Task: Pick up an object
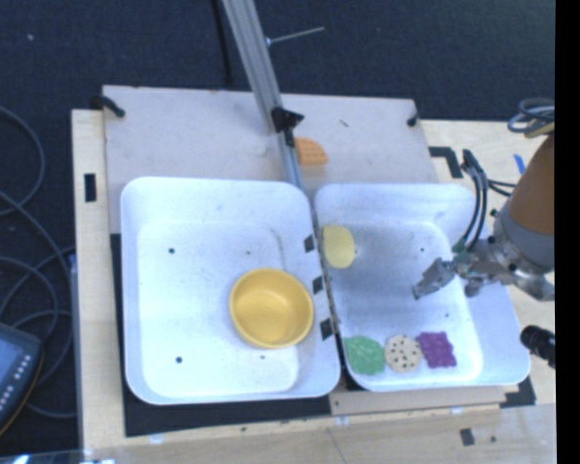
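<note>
Bright, bluish, slightly soft overhead view; glare on white bins [155, 259].

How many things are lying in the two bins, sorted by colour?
Yellow: 2, the bowl in the left bin and a round piece in the right bin
Green: 1
Tan cookie: 1
Purple: 1
Total: 5

No legible text, labels or numbers.
</note>
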`<act>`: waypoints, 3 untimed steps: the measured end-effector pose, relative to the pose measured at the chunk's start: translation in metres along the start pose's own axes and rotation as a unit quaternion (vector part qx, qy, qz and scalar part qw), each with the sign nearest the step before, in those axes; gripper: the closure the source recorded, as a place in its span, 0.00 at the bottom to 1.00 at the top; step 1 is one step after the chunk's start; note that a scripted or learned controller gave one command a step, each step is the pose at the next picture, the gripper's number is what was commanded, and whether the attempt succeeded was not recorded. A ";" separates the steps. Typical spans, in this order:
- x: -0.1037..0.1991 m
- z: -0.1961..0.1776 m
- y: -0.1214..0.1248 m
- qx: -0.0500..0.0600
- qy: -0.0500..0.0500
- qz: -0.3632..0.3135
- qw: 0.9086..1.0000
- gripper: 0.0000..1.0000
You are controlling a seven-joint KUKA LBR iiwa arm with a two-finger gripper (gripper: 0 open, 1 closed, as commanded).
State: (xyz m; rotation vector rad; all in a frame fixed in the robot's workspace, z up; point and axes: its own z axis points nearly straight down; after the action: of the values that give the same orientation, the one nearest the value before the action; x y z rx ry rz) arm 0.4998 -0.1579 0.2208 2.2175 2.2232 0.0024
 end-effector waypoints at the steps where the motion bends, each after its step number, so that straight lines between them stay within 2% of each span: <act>1: 0.000 0.000 0.000 0.000 0.000 0.001 1.000 0.00; 3: 0.003 0.086 0.002 0.003 0.000 0.002 1.000 0.00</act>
State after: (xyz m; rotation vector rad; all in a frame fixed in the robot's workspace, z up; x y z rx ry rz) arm 0.5017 -0.1546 0.1348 2.2241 2.2212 -0.0047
